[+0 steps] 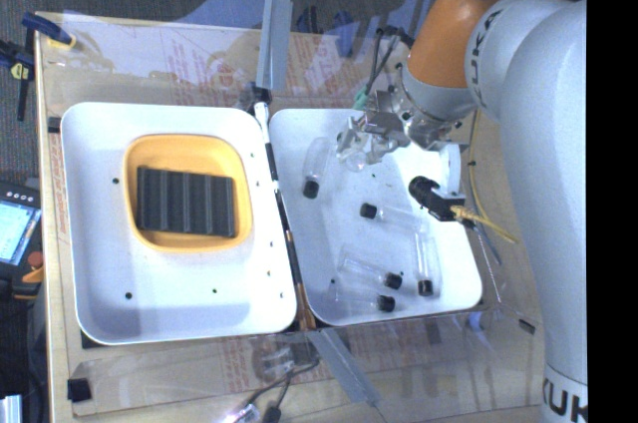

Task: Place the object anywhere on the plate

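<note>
The end effector (pixel 361 140) is seen over the right bin (pixel 454 296), near clear tubes; open or shut can't be told. The yellow plate (pixel 186 152) w/ a dark middle sits in the left bin (pixel 90 241).

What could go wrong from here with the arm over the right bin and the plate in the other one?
The clear vials in the right bin are hard to see and lie loose, so the gripper may close on nothing. They are also round and could roll away when touched. The yellow plate sits across the divider in the left bin, so a weak grasp might drop mid-transfer.
</note>
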### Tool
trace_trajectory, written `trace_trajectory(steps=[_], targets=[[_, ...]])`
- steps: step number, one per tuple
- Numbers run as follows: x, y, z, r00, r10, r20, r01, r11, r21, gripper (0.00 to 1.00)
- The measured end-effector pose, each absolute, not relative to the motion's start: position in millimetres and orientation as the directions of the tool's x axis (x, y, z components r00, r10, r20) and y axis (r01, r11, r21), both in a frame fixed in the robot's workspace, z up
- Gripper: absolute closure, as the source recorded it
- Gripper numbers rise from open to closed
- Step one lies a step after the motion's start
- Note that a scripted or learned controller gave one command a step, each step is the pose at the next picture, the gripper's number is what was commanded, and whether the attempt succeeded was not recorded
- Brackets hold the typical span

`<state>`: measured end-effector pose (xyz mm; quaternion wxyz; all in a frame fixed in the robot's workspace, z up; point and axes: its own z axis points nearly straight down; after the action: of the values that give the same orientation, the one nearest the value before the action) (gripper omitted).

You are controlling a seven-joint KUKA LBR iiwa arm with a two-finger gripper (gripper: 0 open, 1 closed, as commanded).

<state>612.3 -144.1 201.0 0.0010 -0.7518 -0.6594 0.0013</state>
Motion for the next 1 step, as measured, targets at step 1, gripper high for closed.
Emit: trace_trajectory(steps=[1], targets=[[620.3, -106.2, 199.7, -0.002, 1.0, 0.001, 1.0, 0.002, -0.005, 1.0]])
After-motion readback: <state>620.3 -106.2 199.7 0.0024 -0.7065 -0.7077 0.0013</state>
